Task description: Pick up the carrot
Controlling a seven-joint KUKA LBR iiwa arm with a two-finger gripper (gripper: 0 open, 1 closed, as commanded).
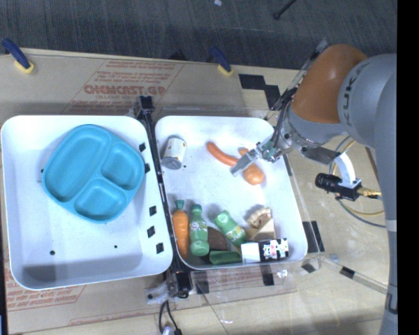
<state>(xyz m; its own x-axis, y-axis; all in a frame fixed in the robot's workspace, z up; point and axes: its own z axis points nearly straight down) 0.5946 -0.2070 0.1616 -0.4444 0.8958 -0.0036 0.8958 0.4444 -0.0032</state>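
A carrot (181, 233), orange with a green top, lies lengthwise along the left wall of the right bin (293, 208), near its front. Beside it are green bottles. My gripper (246, 162) hangs low over the back right part of the same bin, well away from that carrot. It sits between a long orange-red piece (221, 153) on its left and a round orange item (254, 176) just under its right side. Whether it touches either of them cannot be told.
The right bin also holds a metal can (172, 151) at the back left, green bottles (227, 223), a brown-and-white food piece (260, 220) and a white carton (267, 250) at the front. A blue sectioned plate (93, 172) lies in the left bin (28, 257).
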